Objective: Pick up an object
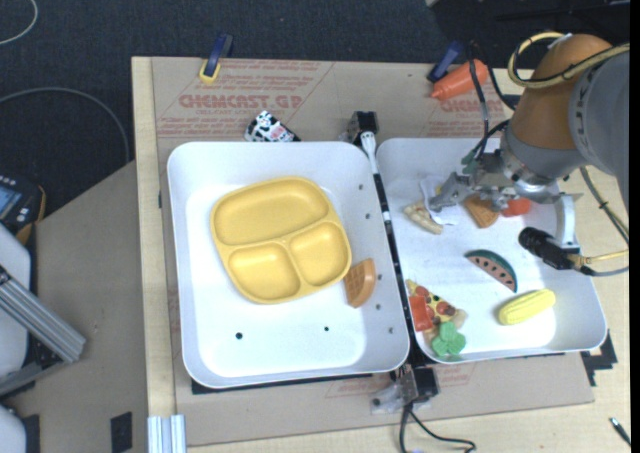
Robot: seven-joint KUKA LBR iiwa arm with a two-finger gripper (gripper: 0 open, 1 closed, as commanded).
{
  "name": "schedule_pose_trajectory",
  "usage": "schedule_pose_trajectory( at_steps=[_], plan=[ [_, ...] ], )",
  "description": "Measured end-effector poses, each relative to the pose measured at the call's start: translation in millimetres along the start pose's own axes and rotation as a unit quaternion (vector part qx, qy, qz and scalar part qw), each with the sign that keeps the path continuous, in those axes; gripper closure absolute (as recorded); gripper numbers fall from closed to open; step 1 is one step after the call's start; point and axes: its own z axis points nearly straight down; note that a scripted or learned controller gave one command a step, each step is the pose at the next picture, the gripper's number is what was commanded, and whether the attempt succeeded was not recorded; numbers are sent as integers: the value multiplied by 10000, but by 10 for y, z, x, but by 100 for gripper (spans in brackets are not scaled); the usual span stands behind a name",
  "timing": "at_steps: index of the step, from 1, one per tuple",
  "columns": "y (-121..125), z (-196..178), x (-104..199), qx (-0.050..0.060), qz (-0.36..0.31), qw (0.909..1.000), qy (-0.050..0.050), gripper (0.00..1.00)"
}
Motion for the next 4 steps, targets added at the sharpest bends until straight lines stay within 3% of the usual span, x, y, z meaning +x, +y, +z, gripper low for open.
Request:
schedule_pose_trajectory(
  at_steps=[1,3,4],
  plan=[
    [25,-145,-24,-64,-2,10000,-43,100],
    [44,-1287,-109,-12,-1,10000,-23,100],
    [50,-1248,435,30,-18,10000,-5,100]
  ],
)
